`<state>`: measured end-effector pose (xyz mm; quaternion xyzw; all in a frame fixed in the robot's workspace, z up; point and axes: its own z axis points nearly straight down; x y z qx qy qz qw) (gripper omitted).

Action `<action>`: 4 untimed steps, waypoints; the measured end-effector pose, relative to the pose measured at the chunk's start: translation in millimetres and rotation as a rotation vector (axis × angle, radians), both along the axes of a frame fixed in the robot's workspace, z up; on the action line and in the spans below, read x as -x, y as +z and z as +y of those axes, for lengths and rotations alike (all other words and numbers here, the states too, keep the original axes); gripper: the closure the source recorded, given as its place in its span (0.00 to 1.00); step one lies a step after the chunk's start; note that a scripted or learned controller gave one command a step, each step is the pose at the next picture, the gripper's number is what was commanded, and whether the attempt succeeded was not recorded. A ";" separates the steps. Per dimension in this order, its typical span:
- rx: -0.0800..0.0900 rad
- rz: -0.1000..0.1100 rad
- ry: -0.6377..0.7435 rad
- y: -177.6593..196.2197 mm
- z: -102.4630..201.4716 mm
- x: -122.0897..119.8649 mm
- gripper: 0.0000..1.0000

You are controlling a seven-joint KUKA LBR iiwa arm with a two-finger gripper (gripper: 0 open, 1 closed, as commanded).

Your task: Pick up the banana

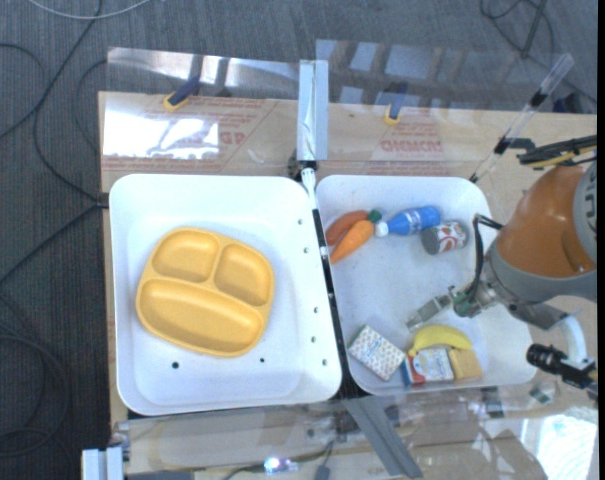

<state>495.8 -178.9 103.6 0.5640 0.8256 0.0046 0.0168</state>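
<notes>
The yellow banana [442,339] lies in the right bin [402,278], near its front right corner, curved side up. It rests against a small carton [432,366] just in front of it. My gripper [427,314] reaches in from the right and sits just above and slightly left of the banana, low over the bin floor. Nothing shows in its grasp. The grey arm with its orange band [547,238] stands over the bin's right rim.
The right bin also holds an orange carrot [350,236], a blue bottle [412,220] and a small can [444,236] at the back, and a patterned box [375,352] at the front. A yellow divided plate [204,290] lies in the left bin [132,368].
</notes>
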 end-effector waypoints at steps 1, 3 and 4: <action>-0.014 -0.002 -0.437 -9.2 8.1 2.4 0.00; -0.013 0.006 -0.413 -9.6 26.0 5.8 0.00; -0.022 0.010 -0.411 -9.6 11.2 4.3 0.00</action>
